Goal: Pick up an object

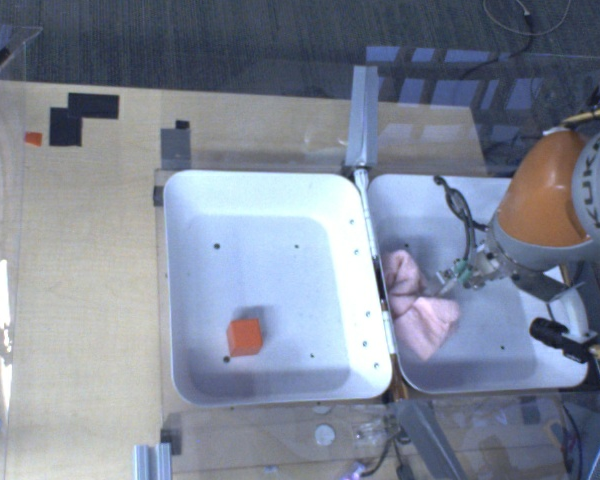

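Pink cloth (pixel 417 306) lies crumpled in the right bin (pixel 500 368), against its left wall; the gripper (pixel 458 276) hangs just over the cloth's upper right edge, finger state not readable from this angle. An orange block (pixel 245 336) sits alone in the left bin (pixel 280 203), well apart. The cloth looks soft, light and limp, likely to sag and slip, so a pinch on a raised fold near the middle seems best.

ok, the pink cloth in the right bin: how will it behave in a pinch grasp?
The pink cloth lies crumpled in soft folds, so it is probably floppy and will drape. It looks light. Pushed, it would likely bunch against the right bin wall rather than slide whole.
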Robot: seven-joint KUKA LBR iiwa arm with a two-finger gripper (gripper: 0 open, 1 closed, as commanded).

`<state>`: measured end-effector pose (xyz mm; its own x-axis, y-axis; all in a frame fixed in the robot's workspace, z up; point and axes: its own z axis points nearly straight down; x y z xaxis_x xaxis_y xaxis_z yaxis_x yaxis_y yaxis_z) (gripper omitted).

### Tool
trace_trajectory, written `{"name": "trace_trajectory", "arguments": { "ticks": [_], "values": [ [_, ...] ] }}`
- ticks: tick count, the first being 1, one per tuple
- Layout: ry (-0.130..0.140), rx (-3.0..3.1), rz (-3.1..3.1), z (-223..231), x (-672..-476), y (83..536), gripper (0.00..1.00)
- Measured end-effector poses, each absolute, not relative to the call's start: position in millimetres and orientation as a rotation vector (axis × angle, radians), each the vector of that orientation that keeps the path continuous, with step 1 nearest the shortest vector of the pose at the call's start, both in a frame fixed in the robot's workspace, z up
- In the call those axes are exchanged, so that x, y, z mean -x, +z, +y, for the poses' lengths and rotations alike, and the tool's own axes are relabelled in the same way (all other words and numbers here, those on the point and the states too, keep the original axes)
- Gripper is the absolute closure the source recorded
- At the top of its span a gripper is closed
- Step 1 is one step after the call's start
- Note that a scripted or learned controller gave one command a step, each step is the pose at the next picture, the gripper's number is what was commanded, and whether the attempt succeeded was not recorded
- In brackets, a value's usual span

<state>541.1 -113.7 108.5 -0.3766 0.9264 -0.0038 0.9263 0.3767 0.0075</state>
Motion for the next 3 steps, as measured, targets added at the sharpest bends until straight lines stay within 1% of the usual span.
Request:
{"name": "trace_trajectory", "arguments": {
  "ticks": [1, 2, 3],
  "values": [
    [0.017, -1.678, 2.622, -102.4, -520.4, 94.2, 0.0],
    [0.016, -1.891, 2.487, -106.7, -629.0, 92.6, 0.0],
    [0.015, -1.8, 2.549, -100.0, -612.1, 93.4, 0.0]
  ]
}}
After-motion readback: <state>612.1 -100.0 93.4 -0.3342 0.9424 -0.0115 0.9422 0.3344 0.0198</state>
